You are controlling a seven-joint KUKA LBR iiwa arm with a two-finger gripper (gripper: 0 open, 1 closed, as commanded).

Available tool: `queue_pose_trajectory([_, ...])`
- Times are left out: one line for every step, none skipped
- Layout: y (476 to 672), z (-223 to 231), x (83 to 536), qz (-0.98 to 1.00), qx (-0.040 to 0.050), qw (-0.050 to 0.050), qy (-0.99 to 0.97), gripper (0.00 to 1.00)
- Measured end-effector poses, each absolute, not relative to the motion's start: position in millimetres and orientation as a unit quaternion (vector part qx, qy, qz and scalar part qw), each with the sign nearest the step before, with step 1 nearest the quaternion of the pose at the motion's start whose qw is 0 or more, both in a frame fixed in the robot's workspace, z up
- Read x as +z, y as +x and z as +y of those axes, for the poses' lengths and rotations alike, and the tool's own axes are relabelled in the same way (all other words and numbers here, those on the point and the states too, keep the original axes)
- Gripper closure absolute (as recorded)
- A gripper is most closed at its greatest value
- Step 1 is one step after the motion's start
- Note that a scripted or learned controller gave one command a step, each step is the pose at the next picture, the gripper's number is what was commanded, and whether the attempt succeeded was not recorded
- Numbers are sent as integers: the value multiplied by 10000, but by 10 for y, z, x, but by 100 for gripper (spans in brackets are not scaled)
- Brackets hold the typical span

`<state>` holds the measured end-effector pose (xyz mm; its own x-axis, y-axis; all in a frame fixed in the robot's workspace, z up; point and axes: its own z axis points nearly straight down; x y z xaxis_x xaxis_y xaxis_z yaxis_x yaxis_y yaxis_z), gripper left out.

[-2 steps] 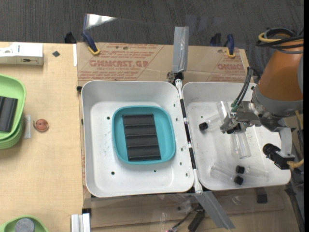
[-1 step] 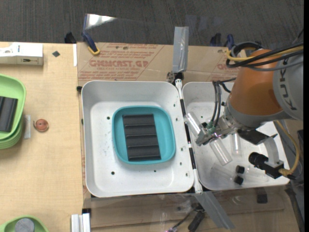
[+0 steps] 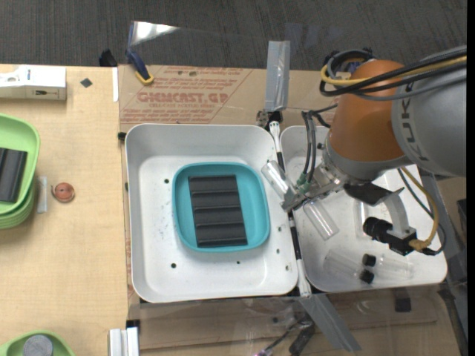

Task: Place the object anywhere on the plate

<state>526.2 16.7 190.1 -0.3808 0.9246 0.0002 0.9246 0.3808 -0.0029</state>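
The claw (image 3: 297,196) hangs over the divide between the two bins; whether it is spread or pinching anything cannot be told. A clear tube-like object (image 3: 273,176) lies just beside it at the left bin's right rim, another (image 3: 320,219) in the right bin (image 3: 415,273). The teal plate (image 3: 256,199) holds only its dark ribbed insert, so placement seems not yet done.

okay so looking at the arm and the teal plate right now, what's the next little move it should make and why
Probably carry the gripper leftward across the wall between the two bins. It sits at the right bin's left edge with a clear tube at its tip, while the teal plate lies in the left bin.
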Motion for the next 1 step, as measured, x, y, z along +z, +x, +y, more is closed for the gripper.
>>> queue_pose_trajectory([5263, 163, 1903, -8306, 11, 7, -5569, 0])
